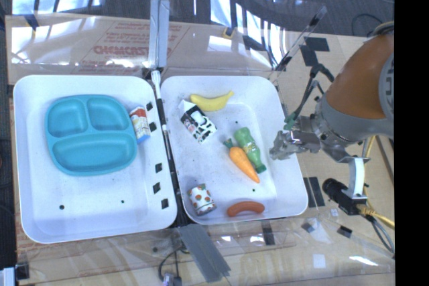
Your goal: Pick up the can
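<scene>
Gripper at the right bin's edge, can lying in the left bin

Bench (pixel 80 50) seen from above at a slant, carrying two shallow white bins side by side. The left bin (pixel 40 211) holds a blue divided plate (pixel 90 134) with three compartments, lying toward the far left part of the bin. Just beside the plate's right edge lies the can (pixel 140 124), a small one with a red and white label, on its side near the wall between the bins.

The right bin (pixel 285 177) holds several toy foods. A yellow banana (pixel 212 100) lies at the far side. Near it, slightly closer and to the left, is a black and white carton (pixel 198 122), tilted. Toward the middle right, a green bottle (pixel 249 147) and an orange carrot (pixel 242 163) lie side by side, touching. At the near edge sit a small white cup with red spots (pixel 201 198) and, to its right, a reddish sausage (pixel 245 209).

The grey arm with an orange band (pixel 358 87) reaches in from the right. Its gripper (pixel 285 144) is over the right rim of the right bin, just beside the bottle and well apart from the can. Whether the fingers are apart or together cannot be told; nothing is visibly held between them.
</scene>
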`<state>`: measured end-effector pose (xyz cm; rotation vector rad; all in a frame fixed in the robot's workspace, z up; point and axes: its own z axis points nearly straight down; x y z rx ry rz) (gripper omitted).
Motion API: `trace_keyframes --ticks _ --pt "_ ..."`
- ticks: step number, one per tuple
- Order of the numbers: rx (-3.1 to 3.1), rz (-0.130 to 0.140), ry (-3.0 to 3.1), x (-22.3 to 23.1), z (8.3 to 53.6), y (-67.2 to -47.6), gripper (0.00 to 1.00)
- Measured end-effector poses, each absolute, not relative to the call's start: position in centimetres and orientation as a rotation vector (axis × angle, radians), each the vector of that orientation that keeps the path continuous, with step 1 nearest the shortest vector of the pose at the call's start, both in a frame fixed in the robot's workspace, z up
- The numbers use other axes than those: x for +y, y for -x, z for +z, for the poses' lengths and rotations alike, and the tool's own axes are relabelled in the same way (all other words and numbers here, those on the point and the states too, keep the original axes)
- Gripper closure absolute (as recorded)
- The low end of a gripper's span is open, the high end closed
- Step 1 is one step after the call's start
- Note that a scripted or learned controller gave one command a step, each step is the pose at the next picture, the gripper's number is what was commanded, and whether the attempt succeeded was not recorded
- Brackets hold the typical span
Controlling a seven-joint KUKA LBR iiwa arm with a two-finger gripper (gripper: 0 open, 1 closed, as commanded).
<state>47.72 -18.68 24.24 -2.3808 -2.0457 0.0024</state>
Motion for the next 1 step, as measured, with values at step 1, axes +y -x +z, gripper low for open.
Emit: trace_keyframes --ticks 1 --pt "-2.171 0.003 2.265 -14.29 23.83 -47.68 1.0"
